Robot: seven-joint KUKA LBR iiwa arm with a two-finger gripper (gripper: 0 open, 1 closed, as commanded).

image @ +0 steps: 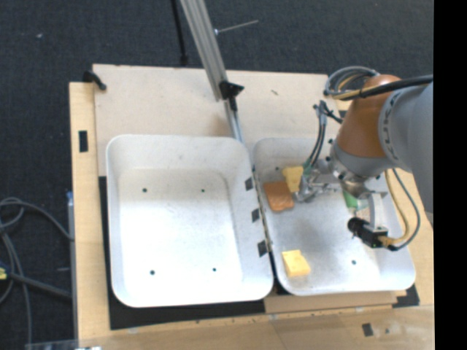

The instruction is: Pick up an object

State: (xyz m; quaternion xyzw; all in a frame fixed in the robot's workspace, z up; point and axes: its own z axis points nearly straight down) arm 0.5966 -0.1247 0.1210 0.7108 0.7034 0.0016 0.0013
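The claw [306,187] is reaching down by the brown block [278,195]; its grip is impossible to tell, so nothing is being lifted yet.

Two white bins [182,217], two yellow blocks [295,262], one brown block [278,195].

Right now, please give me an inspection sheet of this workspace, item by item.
Surface: wooden bench bearing left bin and right bin.
Job's things: brown block, yellow block and a yellow piece, all in the right bin.
Clutter: nothing seen.
Grippers: pincer low beside the brown block; finger state unclear.
Cables: hoses on the arm; floor cables at left.
Surroundings: dark carpet, metal rail.
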